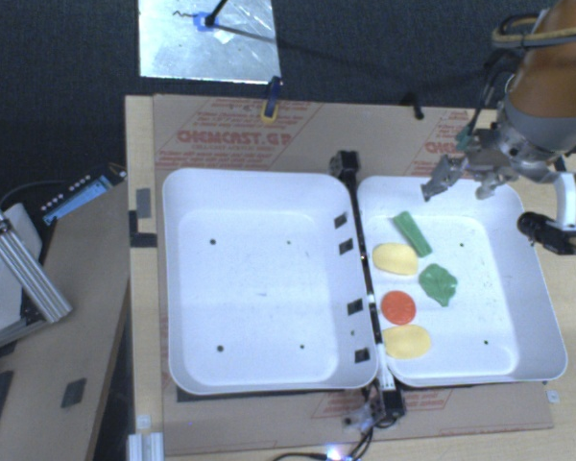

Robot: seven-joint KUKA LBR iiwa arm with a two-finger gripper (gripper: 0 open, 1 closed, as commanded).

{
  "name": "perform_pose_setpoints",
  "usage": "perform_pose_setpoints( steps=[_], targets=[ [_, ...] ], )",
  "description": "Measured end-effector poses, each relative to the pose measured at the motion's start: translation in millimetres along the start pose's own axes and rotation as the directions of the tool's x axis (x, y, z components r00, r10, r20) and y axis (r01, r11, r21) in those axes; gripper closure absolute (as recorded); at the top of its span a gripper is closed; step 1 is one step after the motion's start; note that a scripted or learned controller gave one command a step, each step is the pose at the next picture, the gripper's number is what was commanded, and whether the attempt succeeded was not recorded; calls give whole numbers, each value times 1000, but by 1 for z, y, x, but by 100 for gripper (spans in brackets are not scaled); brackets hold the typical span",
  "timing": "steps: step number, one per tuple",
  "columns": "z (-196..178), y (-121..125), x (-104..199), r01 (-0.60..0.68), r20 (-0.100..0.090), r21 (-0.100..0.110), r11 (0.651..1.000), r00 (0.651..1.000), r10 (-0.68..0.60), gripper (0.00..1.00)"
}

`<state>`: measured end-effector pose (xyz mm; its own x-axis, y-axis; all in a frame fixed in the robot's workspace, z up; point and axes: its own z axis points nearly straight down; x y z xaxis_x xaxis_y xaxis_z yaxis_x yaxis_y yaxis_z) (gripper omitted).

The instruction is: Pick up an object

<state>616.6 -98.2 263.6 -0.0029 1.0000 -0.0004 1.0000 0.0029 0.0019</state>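
A: Camera view first. Where is the two-finger gripper (460,186)?

B: Over the far edge of the right-hand shallow white plastic bin (518,353), hanging from the grey arm with its orange band (554,56). Its two fingers stand apart, with nothing between them.

A: And the things to pick?

B: All in that right bin, towards its left side. A long green block (412,233) lies farthest, tilted. Just near of it sits a pale yellow oval piece (395,258), and to the right of that a crumpled green lump (438,283). Nearer again, a flat red-orange disc (397,307) touches a second yellow oval (407,341).

A: The left-hand white bin (259,281)?

B: Bare white floor with a few dark dots.
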Motion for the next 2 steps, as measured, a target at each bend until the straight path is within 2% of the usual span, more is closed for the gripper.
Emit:
perform_pose_setpoints(
  steps=[1,2],
  targets=[
    [-11,1,0,3,0,-3,1000,1000,-3,100],
    [-191,-6,-7,2,4,-21,1000,1000,-2,100]
  ],
)
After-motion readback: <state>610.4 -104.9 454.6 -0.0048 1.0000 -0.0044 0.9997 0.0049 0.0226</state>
